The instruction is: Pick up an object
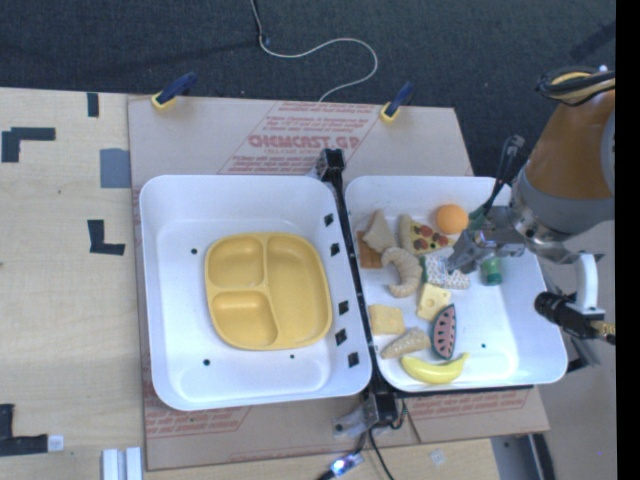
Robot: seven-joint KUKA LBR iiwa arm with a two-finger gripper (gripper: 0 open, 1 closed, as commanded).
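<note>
- We see the gripper (470, 253) low in the right bin (520, 353), just below the orange (451, 218).
- Its opening seems unreadable; we cannot tell.

Two bins side by side on the bench, touching along the middle. Left bin (170, 268): one divided plate (267, 290), roughly central. Right bin (520, 353): food items crowd its left half, orange (451, 218) at the back, banana (434, 368) at the front edge, watermelon slice (444, 331) just behind the banana. Gripper (474, 252) sits right of the pile, near the orange.
</note>
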